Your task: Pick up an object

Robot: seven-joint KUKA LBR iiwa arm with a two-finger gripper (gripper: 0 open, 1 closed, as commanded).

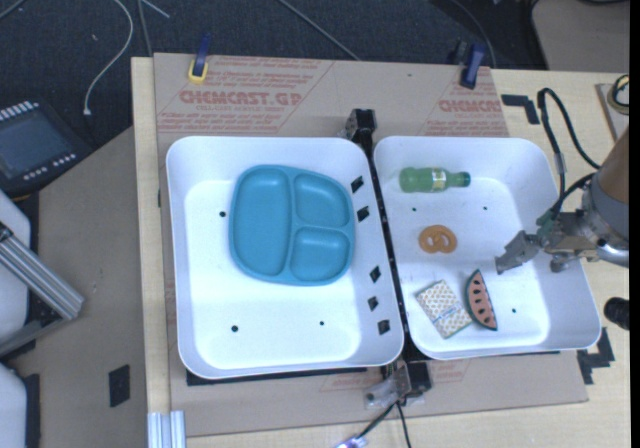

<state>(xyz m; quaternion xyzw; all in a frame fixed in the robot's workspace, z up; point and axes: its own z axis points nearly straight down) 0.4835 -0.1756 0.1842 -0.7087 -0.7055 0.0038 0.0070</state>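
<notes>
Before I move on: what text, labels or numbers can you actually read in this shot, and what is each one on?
"CHEMCAST GP", red print, on the brown board behind the left bin; finer red lines under it are too small to read.
The same red print repeats behind the right bin, partly cut off and blurred: only "CHEMCAST" can be guessed.
Green bottle: label too small to read.
Patterned packet: no legible text.

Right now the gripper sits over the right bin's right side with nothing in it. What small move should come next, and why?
Probably a short move toward the watermelon slice, then down. The gripper sits just up and right of it, making it the closest thing. The pretzel, the patterned packet and the green bottle lie farther left in the right bin.
</notes>
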